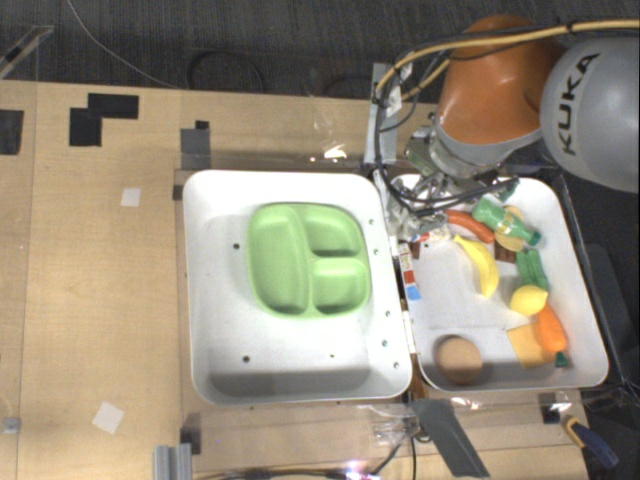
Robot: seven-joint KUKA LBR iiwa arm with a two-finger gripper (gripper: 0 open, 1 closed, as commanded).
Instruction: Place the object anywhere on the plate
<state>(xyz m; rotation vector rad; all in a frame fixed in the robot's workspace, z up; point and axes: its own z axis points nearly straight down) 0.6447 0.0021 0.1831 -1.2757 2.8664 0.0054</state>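
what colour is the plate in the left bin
Light green, plain, clearest in the camera view: the plate.

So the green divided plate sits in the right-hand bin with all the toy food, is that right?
Not quite. The camera view shows the green divided plate alone in the left bin; the toy food, such as the banana, lies in the right bin.
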